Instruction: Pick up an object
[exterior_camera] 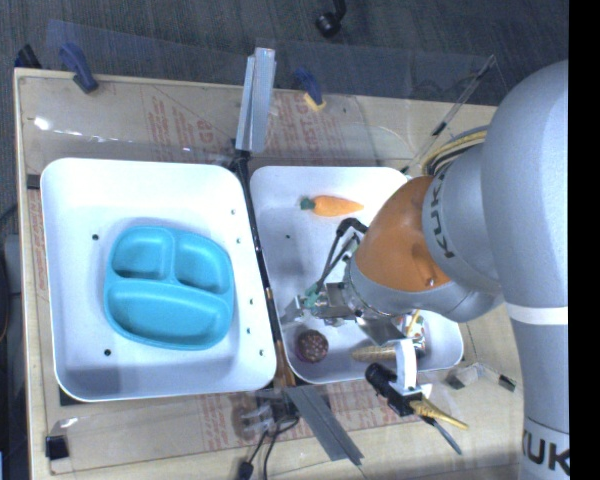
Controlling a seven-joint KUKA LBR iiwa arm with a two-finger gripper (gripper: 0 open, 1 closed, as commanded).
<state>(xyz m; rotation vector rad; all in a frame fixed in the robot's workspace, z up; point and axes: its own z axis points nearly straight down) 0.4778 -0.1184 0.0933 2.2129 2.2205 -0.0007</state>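
The jaws (315, 306) hung low in the right bin (280, 228), near its left wall at lower centre of the frame; whether they were parted or closed could not be told, and nothing showed between them. Just below lay a small round brown object (312, 345), probably the target. A toy carrot (332, 206) rested well apart, toward the bin's upper edge. The left bin (70, 198) held a blue divided tray (170, 286). The bulky orange wrist (405, 243) overhung much of the right bin.

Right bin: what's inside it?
The right bin holds a toy carrot near its far side and a small dark round object near the front. The arm covers the bin's right part, contents there unseen.
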